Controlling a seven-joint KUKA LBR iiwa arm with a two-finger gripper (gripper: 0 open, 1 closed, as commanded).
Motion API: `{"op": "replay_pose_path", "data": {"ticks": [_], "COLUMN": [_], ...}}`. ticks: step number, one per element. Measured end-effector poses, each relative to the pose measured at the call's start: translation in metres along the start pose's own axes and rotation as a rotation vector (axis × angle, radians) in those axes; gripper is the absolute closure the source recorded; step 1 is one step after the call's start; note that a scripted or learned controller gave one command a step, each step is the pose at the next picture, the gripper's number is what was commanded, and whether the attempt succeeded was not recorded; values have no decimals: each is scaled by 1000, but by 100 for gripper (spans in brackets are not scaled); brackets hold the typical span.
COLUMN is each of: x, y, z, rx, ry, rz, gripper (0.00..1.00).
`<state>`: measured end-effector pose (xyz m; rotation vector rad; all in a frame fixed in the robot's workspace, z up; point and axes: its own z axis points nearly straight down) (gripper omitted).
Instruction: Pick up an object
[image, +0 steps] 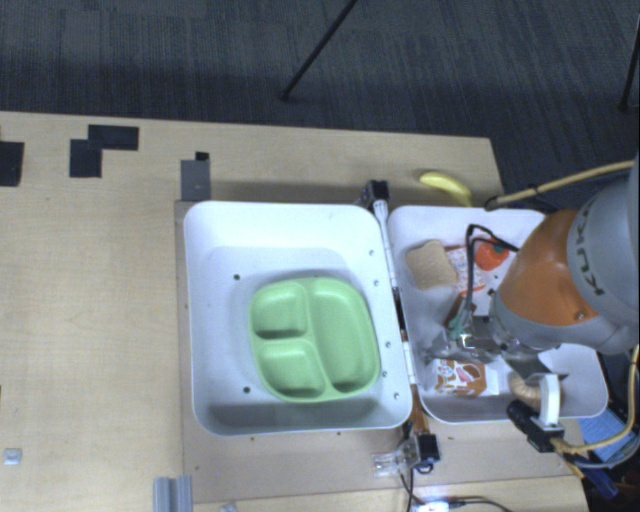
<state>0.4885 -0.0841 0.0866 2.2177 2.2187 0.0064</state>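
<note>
Bench tan, dark carpet beyond, two white bins side by side. From my console: gripper (462, 345) low in right bin (590, 400), over its centre; can't tell finger state. Nearest pick candidate: orange-printed packet (458, 377), touching or just below tool at 6 o'clock, long axis 3–9. Tan sponge-like block (430, 264) at 11 o'clock, apart. Red item (490, 254) at 1 o'clock, half hidden by wrist. Left bin (215, 300) holds green divided tray (312, 337). Banana (445, 184) outside bins, 12 o'clock.

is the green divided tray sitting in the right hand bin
No, the green divided tray lies in the left bin, while the right bin holds the smaller items under the arm.
</note>
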Motion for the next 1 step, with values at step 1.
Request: {"op": "replay_pose_path", "data": {"ticks": [1], "x": [0], "y": [2], "z": [-11], "rx": [-6], "ry": [0], "rz": [-3], "gripper": [100]}}
